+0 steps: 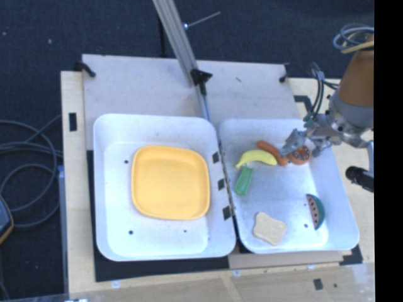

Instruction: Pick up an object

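Crowding is the main hazard: the gripper point(298, 148) hangs over the far part of the right bin point(334, 228), and whether its jaws are spread or pressed together I cannot tell. Directly at them lies a small orange-red piece point(300, 156), touching a sausage point(272, 151) just leftward, with a banana point(256, 158) beyond. A descent slightly off centre could likely nudge these neighbours apart or pinch two together, and the grasp may slip.

A pale wooden bench point(74, 168) bears two shallow white bins point(113, 137) point(337, 194) side by side.
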Controlling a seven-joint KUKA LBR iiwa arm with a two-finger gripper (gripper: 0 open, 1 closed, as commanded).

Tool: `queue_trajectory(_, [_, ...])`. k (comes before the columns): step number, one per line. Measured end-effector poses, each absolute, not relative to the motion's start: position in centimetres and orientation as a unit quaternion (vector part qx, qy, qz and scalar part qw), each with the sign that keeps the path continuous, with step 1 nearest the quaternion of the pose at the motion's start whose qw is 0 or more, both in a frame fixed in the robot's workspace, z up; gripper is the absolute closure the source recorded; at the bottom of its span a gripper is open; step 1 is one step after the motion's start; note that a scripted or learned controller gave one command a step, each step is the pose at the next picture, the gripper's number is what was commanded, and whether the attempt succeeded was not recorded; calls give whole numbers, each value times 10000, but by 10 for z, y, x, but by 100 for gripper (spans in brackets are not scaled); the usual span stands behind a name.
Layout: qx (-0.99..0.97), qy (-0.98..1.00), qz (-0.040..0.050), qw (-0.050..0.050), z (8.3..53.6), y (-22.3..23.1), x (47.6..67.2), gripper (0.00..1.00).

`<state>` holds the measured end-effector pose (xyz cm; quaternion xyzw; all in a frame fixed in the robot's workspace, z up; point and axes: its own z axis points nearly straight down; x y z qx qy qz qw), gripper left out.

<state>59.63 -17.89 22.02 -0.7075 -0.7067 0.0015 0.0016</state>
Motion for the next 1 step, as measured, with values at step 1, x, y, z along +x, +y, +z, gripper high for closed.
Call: queue_trajectory(1, [-7075, -7068, 12, 13, 171, -180, 595, 0])
